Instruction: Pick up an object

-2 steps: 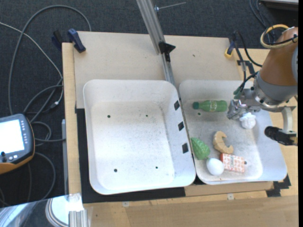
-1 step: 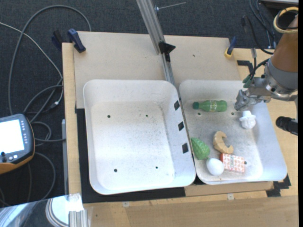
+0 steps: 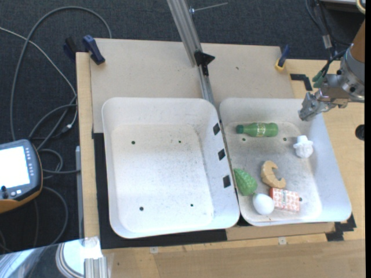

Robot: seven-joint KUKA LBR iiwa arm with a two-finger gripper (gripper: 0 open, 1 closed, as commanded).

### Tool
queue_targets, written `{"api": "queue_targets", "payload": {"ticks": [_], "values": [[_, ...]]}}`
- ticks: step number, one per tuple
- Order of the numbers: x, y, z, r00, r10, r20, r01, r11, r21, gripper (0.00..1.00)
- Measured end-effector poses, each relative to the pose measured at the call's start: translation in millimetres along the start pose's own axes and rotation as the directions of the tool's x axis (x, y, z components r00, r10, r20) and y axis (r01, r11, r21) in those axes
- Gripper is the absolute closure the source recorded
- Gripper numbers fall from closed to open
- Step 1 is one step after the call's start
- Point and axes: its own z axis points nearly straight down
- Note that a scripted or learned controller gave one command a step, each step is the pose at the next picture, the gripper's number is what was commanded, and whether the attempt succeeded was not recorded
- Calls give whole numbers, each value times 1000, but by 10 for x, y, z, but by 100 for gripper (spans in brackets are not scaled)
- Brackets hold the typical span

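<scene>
A tan wooden bench stands on dark carpet strewn with grey cables, and it carries two shallow white bins side by side. The left bin has a bare speckled floor. The right bin holds every object: a green bottle lying on its side toward twelve o'clock, a small white figure at about two o'clock, a tan curved piece near the centre, a green lumpy item at eight o'clock against the dividing wall, a white egg-shaped object at six o'clock, and a red-and-white patterned box just beside it. The arm is cut off by the frame's right edge, so little beyond the wrist shows. The gripper hangs above the right bin's rim at one o'clock, apart from all objects; its tips are small and blurred, and whether they are spread or closed cannot be told. Nothing shows between them.
</scene>
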Motion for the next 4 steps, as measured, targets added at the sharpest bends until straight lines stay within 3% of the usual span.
{"api": "queue_targets", "payload": {"ticks": [1,4], "values": [[582,28,178,1000,-4,-6,4,1000,12,100],[2307,30,349,1000,-6,-5,6,1000,9,100]]}}
